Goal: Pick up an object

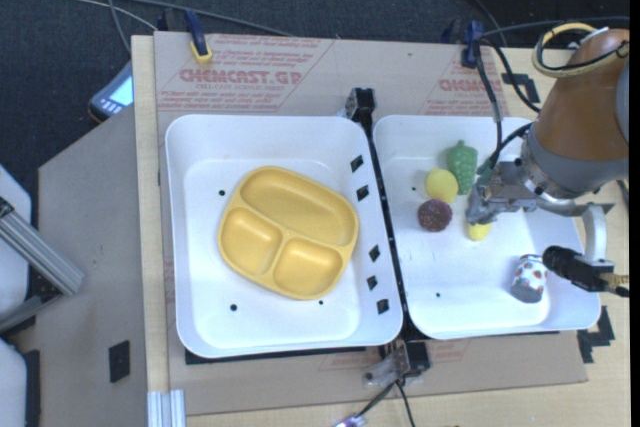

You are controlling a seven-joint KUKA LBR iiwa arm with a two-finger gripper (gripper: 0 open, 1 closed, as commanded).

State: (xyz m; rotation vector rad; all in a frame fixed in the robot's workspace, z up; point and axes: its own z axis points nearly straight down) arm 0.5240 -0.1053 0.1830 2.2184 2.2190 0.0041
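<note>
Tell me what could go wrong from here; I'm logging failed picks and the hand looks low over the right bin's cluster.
1. The hand sits over a small yellow piece close to the yellow ball and dark red ball; closing could knock them away.
2. The green toy lies right beside the hand, so a neighbour may be nudged or grabbed instead.
3. The round items could roll from a pinch.

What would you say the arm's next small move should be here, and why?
Probably a short, straight descent. The hand hangs in the right bin directly over a small yellow object, part of which peeks out beneath it. The maroon ball and yellow ball sit just to its left, so sideways drift risks bumping them.
</note>
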